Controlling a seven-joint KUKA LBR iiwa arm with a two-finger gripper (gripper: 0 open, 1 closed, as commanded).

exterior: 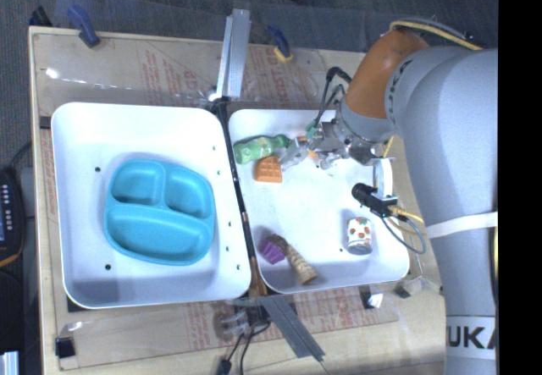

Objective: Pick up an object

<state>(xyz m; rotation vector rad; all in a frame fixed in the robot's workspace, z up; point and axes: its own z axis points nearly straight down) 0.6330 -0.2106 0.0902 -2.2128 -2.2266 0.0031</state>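
Evenly and brightly lit from above — soft shadows under the blue tray (pixel 161 212), mild glare on the white bins (pixel 85 124), slightly soft focus throughout.

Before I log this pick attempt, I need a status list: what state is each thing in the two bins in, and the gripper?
Blue divided tray: flat in the left bin, compartments bare.
Green bottle: lying on its side, right bin.
Orange waffle piece: flat, beside the bottle.
Purple piece: resting by the near wall.
Spotted cup: apart from the rest.
Gripper: low near the bottle; grasp unclear.
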